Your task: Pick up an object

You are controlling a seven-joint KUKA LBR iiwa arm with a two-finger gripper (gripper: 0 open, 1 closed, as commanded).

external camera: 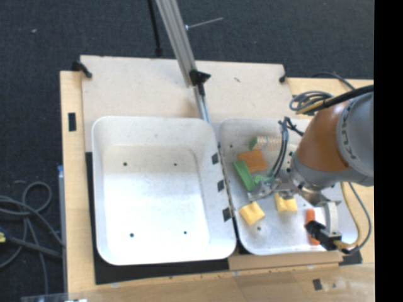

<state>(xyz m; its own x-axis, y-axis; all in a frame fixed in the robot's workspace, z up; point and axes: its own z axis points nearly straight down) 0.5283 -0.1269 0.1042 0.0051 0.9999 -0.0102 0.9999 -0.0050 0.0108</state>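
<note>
Gripper (277,185): over right bin (272,249), grip state unreadable.
Green bar (244,174): long, slanted, beside orange block (255,161).
Yellow chunk (252,214): blocky, matte, apart.

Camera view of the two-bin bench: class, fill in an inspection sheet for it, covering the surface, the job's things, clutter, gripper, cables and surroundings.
Surface: bench bearing a left bin and a right bin, side by side.
Job's things: in the right bin, a green piece, an orange block, two yellow blocks, and a pale item too blurred to name.
Clutter: nothing seen.
Gripper: gripper low over the right bin, beside the green piece; whether it holds anything cannot be told.
Cables: bench cables behind the arm; floor cables left of the bench.
Surroundings: dark floor; metal rail slanting down to the bench.
</note>
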